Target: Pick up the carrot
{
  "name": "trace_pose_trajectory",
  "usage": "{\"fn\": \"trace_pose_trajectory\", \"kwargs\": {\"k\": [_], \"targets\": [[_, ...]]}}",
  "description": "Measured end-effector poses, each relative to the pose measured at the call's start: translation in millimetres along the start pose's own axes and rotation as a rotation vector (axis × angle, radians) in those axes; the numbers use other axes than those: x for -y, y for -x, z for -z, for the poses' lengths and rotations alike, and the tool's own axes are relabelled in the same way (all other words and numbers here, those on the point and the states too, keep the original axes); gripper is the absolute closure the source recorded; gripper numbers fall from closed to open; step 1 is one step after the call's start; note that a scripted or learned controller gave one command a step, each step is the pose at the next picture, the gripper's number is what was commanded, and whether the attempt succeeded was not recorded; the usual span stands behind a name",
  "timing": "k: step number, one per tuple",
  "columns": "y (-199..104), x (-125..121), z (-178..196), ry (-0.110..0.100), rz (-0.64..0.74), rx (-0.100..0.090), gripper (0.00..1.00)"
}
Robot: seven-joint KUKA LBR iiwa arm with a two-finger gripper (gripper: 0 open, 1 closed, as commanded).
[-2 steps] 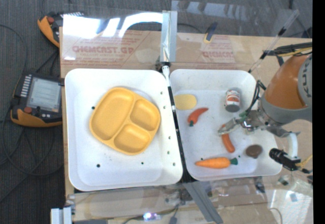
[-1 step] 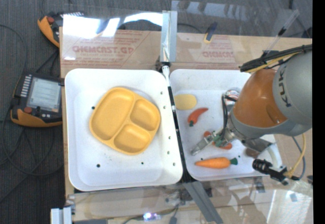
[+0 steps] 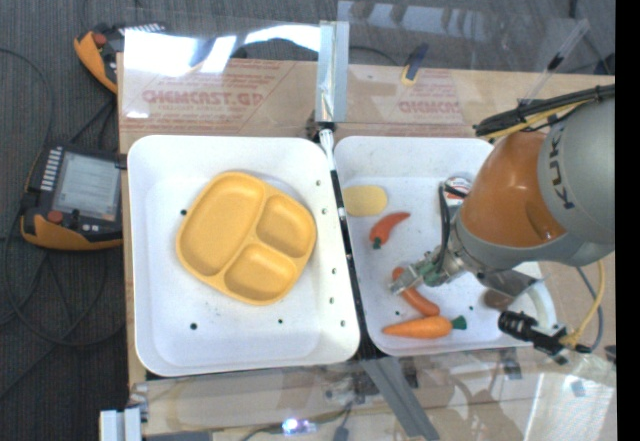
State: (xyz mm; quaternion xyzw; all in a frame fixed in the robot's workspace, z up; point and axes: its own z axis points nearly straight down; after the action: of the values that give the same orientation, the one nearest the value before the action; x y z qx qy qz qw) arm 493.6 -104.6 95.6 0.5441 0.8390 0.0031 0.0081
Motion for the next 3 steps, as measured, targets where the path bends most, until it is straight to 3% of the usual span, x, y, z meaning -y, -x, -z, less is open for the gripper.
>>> {"fn": "trace_pose_trajectory", "kwargs": {"k": [1, 2, 3], "targets": [[-81, -27, 85, -0.02, -0.039, -0.012, 1.0], [-41, -8, 84, -0.027, -0.695, -0.002, 1.0], [-11, 6, 63, -0.028, -0.71, -0.001, 1.0]]}}
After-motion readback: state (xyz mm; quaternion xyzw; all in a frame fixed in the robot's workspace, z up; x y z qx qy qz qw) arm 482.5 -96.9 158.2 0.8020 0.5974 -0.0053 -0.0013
